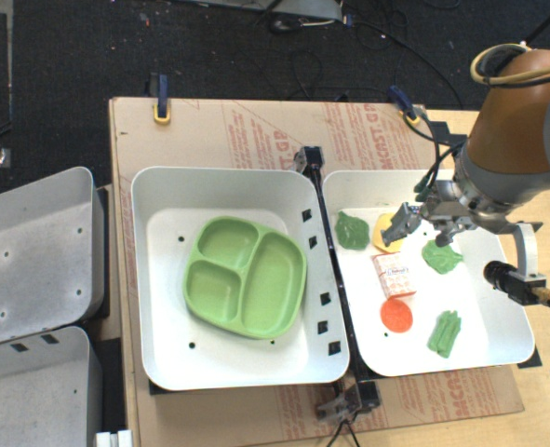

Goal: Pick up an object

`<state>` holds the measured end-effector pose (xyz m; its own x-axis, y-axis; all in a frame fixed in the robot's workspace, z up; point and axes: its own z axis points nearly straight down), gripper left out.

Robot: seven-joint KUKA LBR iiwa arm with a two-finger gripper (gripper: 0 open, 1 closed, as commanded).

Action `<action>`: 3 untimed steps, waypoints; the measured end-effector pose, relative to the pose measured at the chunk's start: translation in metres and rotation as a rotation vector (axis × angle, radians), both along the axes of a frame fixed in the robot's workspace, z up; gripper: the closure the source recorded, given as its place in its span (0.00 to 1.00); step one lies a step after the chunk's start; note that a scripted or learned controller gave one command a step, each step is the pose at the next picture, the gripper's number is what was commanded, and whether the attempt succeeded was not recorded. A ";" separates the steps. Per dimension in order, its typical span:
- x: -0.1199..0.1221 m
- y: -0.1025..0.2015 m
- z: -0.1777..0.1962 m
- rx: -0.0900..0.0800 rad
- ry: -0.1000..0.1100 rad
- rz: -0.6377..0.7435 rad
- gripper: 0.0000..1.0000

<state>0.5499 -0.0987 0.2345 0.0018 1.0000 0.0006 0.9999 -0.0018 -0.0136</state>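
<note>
Here I see the brown cardboard-topped table (219,133) carrying two shallow white bins side by side. The left white bin (163,343) holds a light green plastic tray with three compartments (245,276), lying flat near its middle. The right white bin (498,338) holds the small things. My grey arm with the orange band (516,110) reaches in from the right and hangs over the upper part of this bin, and its hand (422,226) sits low between a yellow rounded piece (383,234), partly hidden under one dark finger, and a crumpled green lump (441,257) just beside the other finger. I cannot tell from here whether the hand is spread or pressed together, and I see nothing clearly between its fingers. A darker green leafy piece (353,230) lies near the bin's upper left corner. Below the hand lies a small white packet with red print (393,275), tilted, and just below it, nearly touching, a flat orange-red disc (397,316). A ridged green piece (444,332) lies to the right of the disc, apart from it.
</note>
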 end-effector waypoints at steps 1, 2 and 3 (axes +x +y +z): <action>0.002 0.000 0.007 -0.001 -0.013 0.002 0.00; 0.002 0.004 -0.037 0.000 -0.009 0.001 0.00; 0.004 -0.003 -0.097 0.000 -0.008 0.000 0.00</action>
<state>0.5537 -0.1019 0.1371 0.0020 1.0000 0.0004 1.0000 -0.0020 -0.0054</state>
